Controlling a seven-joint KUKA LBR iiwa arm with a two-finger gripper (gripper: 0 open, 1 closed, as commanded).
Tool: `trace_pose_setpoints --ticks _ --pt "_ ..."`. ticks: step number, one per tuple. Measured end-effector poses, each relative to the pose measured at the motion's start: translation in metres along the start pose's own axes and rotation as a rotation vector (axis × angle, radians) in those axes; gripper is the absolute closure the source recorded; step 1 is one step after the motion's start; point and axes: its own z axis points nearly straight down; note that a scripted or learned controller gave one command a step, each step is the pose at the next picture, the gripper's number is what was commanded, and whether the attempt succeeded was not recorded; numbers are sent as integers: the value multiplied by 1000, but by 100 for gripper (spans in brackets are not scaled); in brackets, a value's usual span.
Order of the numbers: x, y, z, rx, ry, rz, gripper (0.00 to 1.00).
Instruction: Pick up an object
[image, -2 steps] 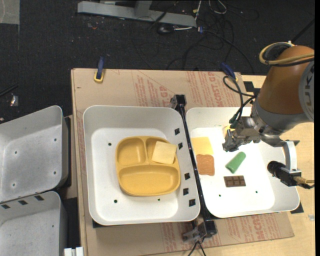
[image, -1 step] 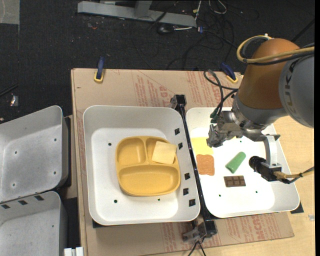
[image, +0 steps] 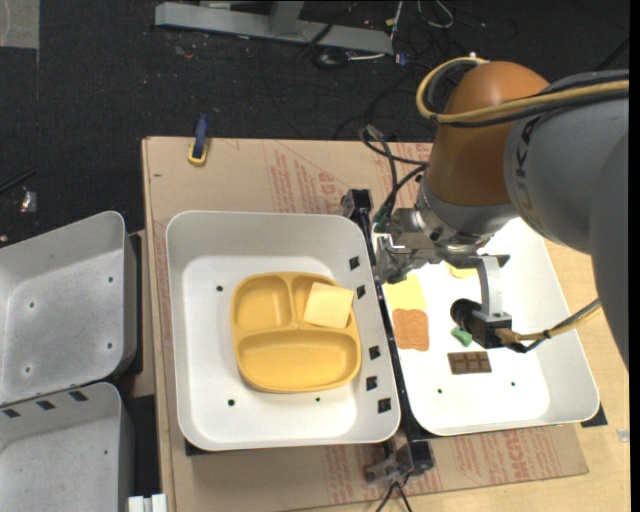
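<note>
My gripper (image: 398, 252) hangs over the far left corner of the right bin (image: 560, 395), close to the wall between the bins. Just below it lies a flat pale yellow slice (image: 404, 293). An orange-brown slice (image: 411, 329) lies in front of that, and a small brown chocolate bar (image: 470, 363) rests nearer the bin's middle. A small green thing (image: 461, 337) peeks out beside the wrist bracket. The bulky wrist hides the far part of this bin.
The left bin (image: 200, 400) holds a yellow divided tray (image: 295, 345) with a pale yellow block (image: 328, 305) in its far right compartment. A blue and yellow tool (image: 200, 140) lies on the bench behind the bins. Grey trays (image: 60, 290) stand at the left.
</note>
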Motion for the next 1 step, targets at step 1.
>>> trace_pose_setpoints --ticks 1 --pt "55 5 -5 0 1 0 100"
